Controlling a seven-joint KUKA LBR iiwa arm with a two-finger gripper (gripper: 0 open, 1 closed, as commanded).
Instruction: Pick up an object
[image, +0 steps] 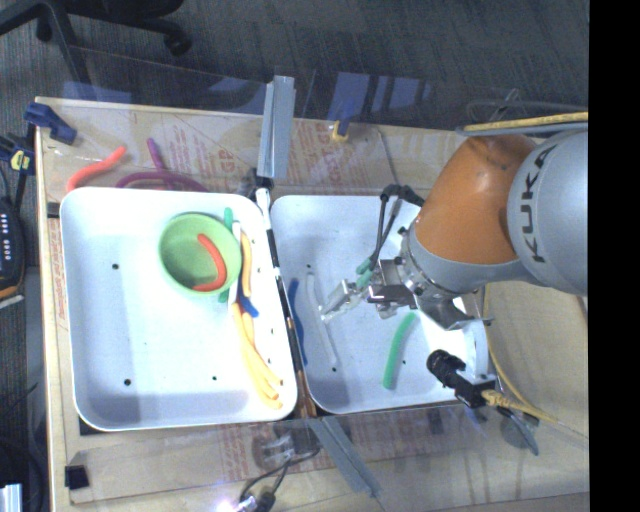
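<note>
My gripper (338, 300) hangs over the middle of the right bin (350, 395), reaching in from the right under the orange wrist band. Its two metal fingers stand open, and I see nothing between them. A green stick (398, 350) lies on the bin floor just right of and below the gripper, apart from it. A slim blue object (297, 322) lies along the right bin's left wall, to the left of the fingertips.
The left bin (120, 400) holds a green bowl (187, 255) with a red curved piece (212, 262) in it, and yellow strips (255, 350) by its right wall. Orange and purple pieces (95, 170) lie on the bench behind the left bin. The arm's bulk covers the right bin's right side.
</note>
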